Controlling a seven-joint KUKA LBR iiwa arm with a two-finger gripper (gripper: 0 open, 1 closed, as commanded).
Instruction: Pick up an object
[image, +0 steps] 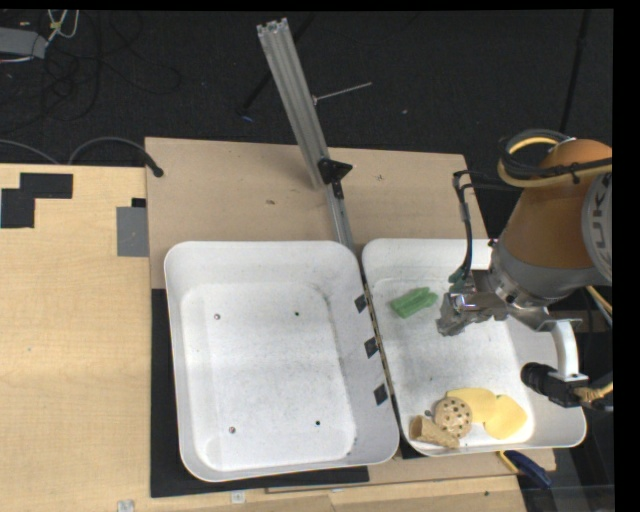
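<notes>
A green block (412, 301) lies in the upper left of the right bin (400, 380). At that bin's front sit a brown round perforated object (452, 413), a tan wedge (432, 431) and two pale yellow flat pieces (492, 411). My gripper (450, 320) hangs over the middle of the right bin, just right of the green block and a little below it. Nothing shows between its tips. The orange-banded arm (555, 220) covers the bin's upper right corner.
The left bin (265, 355) lies beside the right one, with black clips (368, 345) along the shared rim. A slanted metal rail (300, 110) rises behind the bins. A black cable (464, 225) runs down to the gripper.
</notes>
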